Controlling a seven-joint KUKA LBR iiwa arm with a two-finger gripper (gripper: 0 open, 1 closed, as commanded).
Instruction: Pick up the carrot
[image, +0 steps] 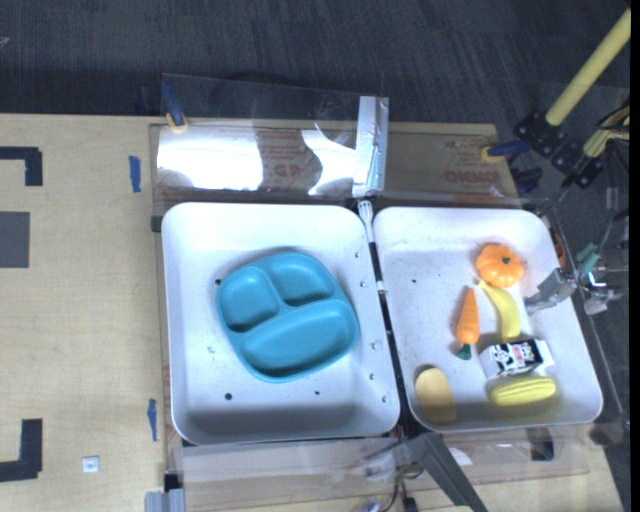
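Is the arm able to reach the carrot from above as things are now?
Probably yes. The carrot lies flat in the right bin with nothing over it. The banana is close on its right and the pumpkin above it, so the jaws have little room on that side.

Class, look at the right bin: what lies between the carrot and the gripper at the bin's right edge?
In the camera view, the banana lies between the carrot and the gripper, right beside the carrot.
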